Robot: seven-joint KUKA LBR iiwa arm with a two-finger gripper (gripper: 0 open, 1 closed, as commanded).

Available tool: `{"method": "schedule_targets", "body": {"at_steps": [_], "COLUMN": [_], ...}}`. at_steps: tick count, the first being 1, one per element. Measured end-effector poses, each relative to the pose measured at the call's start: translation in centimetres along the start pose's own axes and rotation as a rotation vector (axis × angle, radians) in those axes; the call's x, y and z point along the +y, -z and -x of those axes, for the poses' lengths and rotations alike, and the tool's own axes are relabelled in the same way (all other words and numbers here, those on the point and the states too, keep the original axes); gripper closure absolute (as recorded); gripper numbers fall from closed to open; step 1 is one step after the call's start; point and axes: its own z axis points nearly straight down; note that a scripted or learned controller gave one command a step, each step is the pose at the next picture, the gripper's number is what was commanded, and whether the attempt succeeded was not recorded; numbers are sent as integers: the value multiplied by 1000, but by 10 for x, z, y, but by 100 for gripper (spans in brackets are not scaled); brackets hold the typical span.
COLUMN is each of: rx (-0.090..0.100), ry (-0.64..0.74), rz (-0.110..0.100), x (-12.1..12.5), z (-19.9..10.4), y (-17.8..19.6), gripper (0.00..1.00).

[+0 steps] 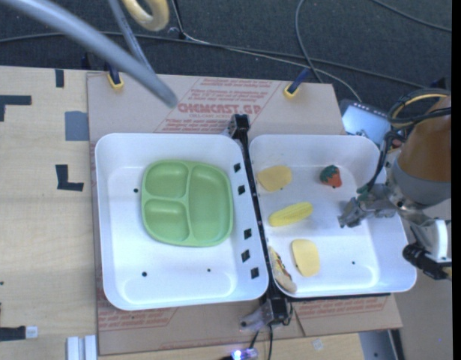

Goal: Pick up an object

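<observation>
Jaws of gripper (350, 214) hang just right of yellow corn (291, 214).

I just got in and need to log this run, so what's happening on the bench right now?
A grey robot arm reaches in from the right, its pincer low over the right bin. It is near the bin's right side, with nothing visibly held. That bin holds a pale yellow round piece, a corn cob, a yellow slice, a small red and green item and something at its left edge. The left bin holds a green divided plate.
</observation>
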Motion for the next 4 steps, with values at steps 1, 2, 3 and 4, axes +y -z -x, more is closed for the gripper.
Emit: {"method": "schedule_targets", "body": {"at_steps": [1,2,3,4], "rx": [-2,-2,1,2], "ry": [0,0,5,6], "rz": [3,2,-3,-2], "x": [3,7,21,31], "z": [10,20,-37,-88], "y": [56,107,93,99], "gripper": [100,100,100,100]}}
